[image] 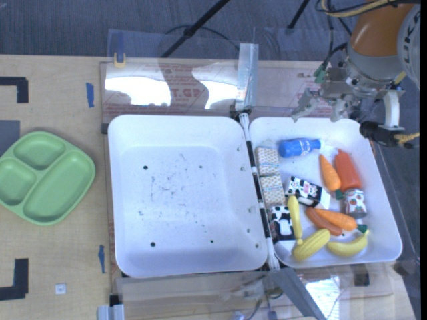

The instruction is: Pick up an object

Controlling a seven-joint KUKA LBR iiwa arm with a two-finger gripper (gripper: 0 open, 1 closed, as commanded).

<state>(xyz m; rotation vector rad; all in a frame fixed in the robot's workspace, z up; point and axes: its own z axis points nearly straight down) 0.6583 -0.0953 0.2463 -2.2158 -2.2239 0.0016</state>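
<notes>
The right bin [389, 227] holds the loose objects. A blue bottle [298, 147] lies at its back, with an orange carrot [329, 172] and a red-orange bottle [347, 171] beside it. Further forward are a cow-patterned block [304, 191], a second carrot [331, 219], a small red-labelled jar [355, 203] and two yellow bananas [311, 245] [349, 247]. Waffle-textured pieces [269, 175] line the bin's left wall. My gripper [323, 112] hangs over the bin's back edge, above and just behind the blue bottle. It is open with nothing between its fingers.
The left bin [180, 192] sits next to the right one, across a narrow divider. A green sectioned plate [43, 177] rests on the wooden bench at far left. A clear plastic panel [173, 85] stands behind the bins. Cables trail from the arm at upper right.
</notes>
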